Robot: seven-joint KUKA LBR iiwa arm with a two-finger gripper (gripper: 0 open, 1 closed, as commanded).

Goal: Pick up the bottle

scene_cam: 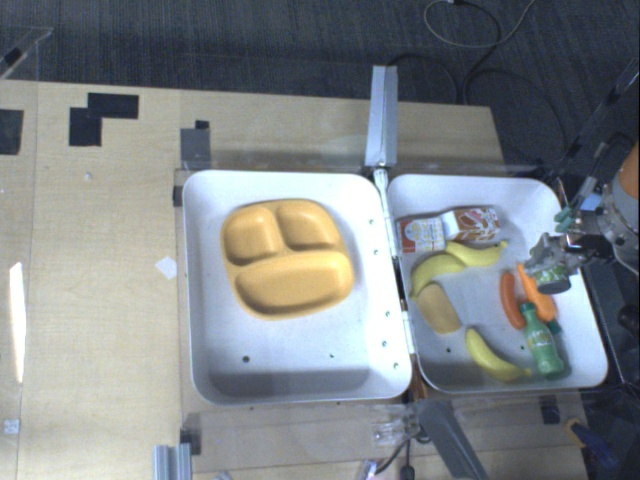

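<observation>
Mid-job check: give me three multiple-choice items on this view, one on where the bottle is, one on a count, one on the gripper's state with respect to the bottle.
1. Where does the bottle lie?
A. In the left bin, on the tray
B. In the right bin, near its front right corner
C. On the bench outside the bins

2. How many compartments does the yellow tray have?
A. Two
B. Three
C. Five

3. How does the gripper stand to the bottle?
A. Above the right bin, apart from the bottle
B. Lifting the bottle over the left bin
C. Pressing the bottle into the tray

Key: 1 B, the green bottle lies by the right bin's front right corner. 2 B, two small hollows and one long one. 3 A, the bottle lies in the bin, nearer the front than the gripper.
</observation>
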